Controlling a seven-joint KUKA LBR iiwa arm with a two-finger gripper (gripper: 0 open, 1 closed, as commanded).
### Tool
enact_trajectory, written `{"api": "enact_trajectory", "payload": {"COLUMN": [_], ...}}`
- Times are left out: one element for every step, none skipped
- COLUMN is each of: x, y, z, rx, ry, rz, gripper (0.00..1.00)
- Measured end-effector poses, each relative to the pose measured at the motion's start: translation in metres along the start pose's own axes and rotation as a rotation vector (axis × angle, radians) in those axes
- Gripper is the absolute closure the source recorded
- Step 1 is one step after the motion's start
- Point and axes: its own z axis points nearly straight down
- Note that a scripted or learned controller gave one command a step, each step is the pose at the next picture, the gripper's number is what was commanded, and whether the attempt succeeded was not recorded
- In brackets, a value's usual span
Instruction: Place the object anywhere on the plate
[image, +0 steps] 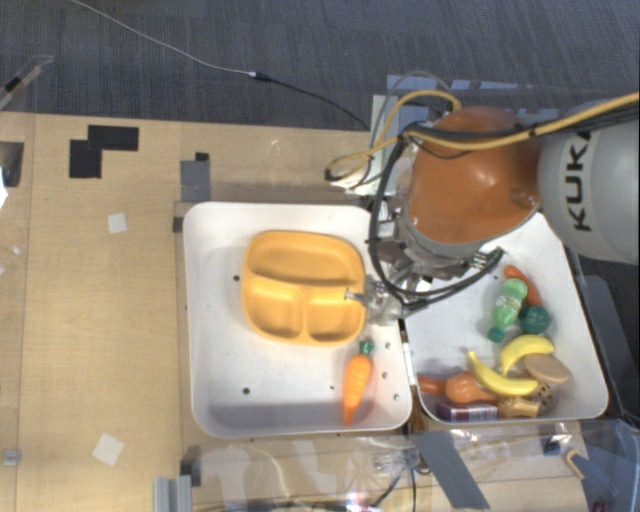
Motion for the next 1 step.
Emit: {"api": "enact_trajectory", "payload": {"x": [-0.0589], "y": [-0.0472], "z": [-0.0169], "rx": [-0.001], "ry": [0.004], "rz": [0.014], "gripper": [1.00]}}
